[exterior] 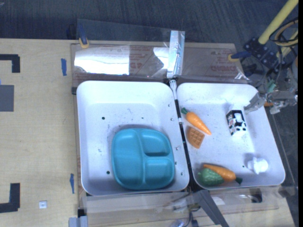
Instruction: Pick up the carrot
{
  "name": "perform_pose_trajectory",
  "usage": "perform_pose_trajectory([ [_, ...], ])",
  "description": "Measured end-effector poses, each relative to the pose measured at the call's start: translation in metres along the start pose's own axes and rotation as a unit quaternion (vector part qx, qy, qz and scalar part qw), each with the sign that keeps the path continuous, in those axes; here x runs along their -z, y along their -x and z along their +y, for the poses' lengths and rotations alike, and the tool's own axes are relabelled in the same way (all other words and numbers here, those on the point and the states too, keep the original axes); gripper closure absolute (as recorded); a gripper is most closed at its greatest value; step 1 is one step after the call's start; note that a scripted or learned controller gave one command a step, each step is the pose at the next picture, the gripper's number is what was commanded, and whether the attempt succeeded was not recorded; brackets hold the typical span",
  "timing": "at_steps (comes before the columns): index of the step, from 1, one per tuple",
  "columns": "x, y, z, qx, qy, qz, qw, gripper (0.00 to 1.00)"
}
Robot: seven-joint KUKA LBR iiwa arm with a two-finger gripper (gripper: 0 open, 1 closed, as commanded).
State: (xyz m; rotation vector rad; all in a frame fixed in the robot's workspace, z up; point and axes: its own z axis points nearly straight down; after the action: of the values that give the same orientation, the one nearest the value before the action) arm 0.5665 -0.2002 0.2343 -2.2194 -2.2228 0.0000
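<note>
Carrot (196, 122), orange with a green top, lies tilted in the right bin (277, 157), near that bin's left wall, its leafy end toward the upper left and its tip toward the lower right. Going left to right: the wooden bench (35, 141) carries black corner marks and strips of blue tape. The left bin (94, 103) holds a teal divided plate (142, 159) with three compartments, sitting in its lower half. Behind both bins, a clear plastic sheet shows reddish printing too faint to read. In the right bin, just below the carrot, sits a small orange waffle-patterned square (195, 137), touching or nearly touching the carrot's tip. At the bin's lower edge a second orange carrot-like piece (220, 171) rests against a green vegetable (209, 176). Farther right stands a small white carton with black cow patches (236, 122); no lettering on it can be made out. A white crumpled object (258, 164) lies near the lower right corner. The gripper (253, 103) hangs over the bin's upper right rim, well apart from the carrot; whether its fingers are released or clenched cannot be told.
</note>
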Motion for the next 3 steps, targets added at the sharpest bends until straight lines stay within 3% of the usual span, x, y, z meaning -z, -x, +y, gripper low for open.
perform_pose_trajectory([
  [1,-0.131,-0.096,0.02,0.066,-0.003,0.002,0.9978,0.0],
  [2,-0.109,-0.087,0.081,0.034,0.002,-0.001,0.9994,0.0],
  [3,-0.13,-0.072,0.07,0.049,0.003,-0.001,0.9988,0.0],
])
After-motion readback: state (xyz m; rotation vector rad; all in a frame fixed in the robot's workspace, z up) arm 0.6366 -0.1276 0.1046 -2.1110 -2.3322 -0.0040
